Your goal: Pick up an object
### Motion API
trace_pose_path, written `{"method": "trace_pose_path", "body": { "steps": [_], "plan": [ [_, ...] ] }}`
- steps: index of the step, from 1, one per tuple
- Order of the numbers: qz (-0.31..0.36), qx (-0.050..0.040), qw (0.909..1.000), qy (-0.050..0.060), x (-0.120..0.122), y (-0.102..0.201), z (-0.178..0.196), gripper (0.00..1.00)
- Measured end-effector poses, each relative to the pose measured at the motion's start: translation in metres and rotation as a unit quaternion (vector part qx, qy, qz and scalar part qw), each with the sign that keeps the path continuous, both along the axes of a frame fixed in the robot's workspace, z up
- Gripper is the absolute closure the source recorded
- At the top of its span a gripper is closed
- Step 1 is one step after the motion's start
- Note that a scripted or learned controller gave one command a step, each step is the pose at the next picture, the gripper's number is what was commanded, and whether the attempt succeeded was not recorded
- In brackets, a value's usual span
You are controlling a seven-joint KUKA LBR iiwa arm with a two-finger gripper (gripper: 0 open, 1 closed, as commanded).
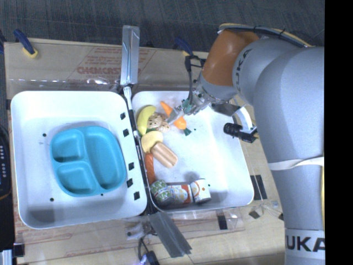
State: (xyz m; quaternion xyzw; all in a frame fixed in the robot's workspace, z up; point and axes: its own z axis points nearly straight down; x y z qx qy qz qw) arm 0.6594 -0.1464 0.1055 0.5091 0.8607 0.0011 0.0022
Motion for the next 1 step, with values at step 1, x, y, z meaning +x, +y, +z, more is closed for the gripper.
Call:
{"method": "trace_pose_path", "body": {
  "steps": [1],
  "plan": [
    [-0.008,0.0004,1.0000,-0.002,-0.0011,0.0634,0.0919,1.00]
  ]
}}
